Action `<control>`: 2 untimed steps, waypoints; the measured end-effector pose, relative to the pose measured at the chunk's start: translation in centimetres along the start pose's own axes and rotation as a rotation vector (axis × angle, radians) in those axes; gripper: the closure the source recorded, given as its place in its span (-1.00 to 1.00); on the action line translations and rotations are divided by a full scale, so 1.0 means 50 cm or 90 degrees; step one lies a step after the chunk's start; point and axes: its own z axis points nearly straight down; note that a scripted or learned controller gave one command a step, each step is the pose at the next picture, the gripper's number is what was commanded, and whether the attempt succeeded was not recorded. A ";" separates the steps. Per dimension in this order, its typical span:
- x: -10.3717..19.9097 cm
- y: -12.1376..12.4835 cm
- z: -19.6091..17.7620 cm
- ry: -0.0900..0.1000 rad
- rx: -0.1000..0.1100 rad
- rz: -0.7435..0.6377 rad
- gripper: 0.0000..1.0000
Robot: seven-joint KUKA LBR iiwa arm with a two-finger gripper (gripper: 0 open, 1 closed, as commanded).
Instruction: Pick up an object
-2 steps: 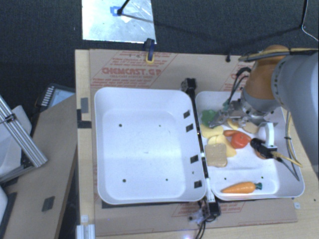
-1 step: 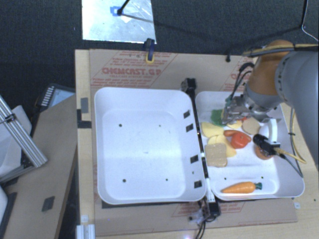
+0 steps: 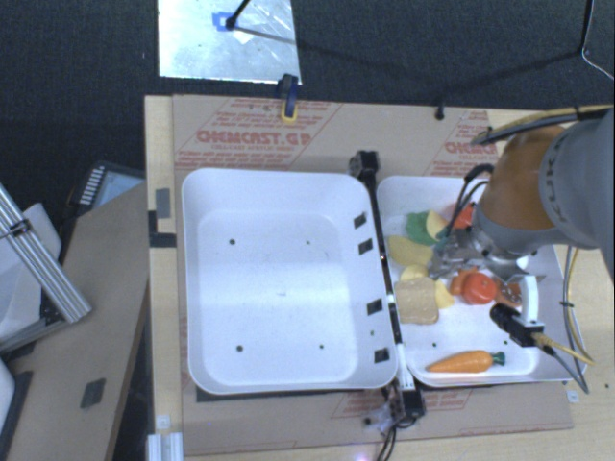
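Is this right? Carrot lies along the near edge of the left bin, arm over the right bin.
Not quite. The camera view shows the carrot along the near edge of the right bin, not the left bin. The arm is over the right bin, as you said.

You see the arm [image 3: 567, 176] as a thick rounded body, grey on the right part, with a wide orange band [image 3: 514, 185] that wraps around it and looks a little brownish in this light. Below the band the wrist becomes a narrower grey metal section with a pale shiny ring. Thin black cables [image 3: 468, 192] make loops along the left side of the orange band and go down to the gripper [image 3: 452, 257], which is made of small grey and silver metal parts, too small for you to read any detail
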 end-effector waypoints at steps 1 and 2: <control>-0.001 0.005 -0.001 -0.001 -0.003 0.000 -1.00; 0.055 0.089 -0.013 0.000 -0.005 -0.005 -1.00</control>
